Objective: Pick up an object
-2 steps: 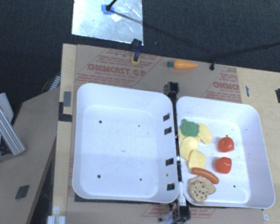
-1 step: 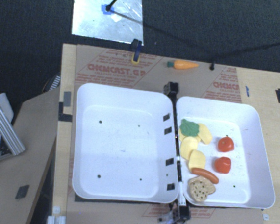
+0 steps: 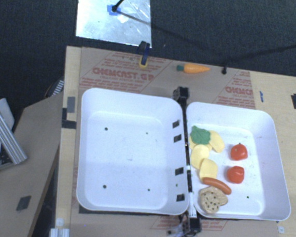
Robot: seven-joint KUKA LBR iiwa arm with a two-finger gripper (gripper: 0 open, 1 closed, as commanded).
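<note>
Here, two white bins are sitting side by side mid-frame; the right bin (image 3: 269, 153) is holding all the toy food along its left half: green piece (image 3: 200, 135), yellow pieces (image 3: 204, 158) touching it, sausage (image 3: 217, 185) w/ cookie (image 3: 212, 200) just below, two tomatoes (image 3: 237, 162) stacked toward center. A carrot (image 3: 193, 68) is lying on the bench above the bins. Left bin (image 3: 129, 155) is sitting next to it.

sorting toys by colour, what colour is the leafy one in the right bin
Green. The leafy toy shows best in the camera view, near the right bin's left wall.
</note>
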